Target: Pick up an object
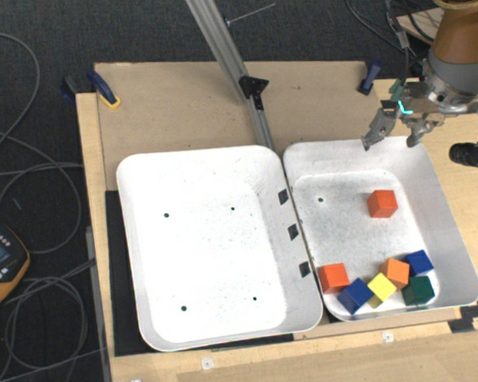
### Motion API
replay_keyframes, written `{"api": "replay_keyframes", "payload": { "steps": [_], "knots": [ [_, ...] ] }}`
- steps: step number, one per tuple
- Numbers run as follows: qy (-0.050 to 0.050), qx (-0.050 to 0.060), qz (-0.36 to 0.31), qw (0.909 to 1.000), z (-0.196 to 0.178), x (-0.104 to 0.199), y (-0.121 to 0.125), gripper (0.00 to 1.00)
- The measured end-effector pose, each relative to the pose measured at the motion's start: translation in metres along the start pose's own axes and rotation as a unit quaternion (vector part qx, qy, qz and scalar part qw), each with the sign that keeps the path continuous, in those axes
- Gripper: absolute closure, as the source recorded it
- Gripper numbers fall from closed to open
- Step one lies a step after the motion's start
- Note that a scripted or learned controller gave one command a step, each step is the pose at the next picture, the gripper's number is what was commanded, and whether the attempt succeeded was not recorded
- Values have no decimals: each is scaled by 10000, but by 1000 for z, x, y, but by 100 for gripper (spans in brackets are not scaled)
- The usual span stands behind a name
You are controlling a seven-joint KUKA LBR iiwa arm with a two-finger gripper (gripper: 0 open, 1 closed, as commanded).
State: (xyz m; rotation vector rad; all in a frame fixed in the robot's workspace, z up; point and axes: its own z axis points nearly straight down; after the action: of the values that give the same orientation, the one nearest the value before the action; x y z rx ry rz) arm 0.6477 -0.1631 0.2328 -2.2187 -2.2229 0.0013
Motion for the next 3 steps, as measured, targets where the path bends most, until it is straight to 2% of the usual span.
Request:
{"api": "replay_keyframes", "payload": {
  "steps": [2,3],
  "knots": [
    [8,32,12,10000,122,-5,-9,0],
    [4,12,6,10000,134,-5,-9,0]
  ]
}}
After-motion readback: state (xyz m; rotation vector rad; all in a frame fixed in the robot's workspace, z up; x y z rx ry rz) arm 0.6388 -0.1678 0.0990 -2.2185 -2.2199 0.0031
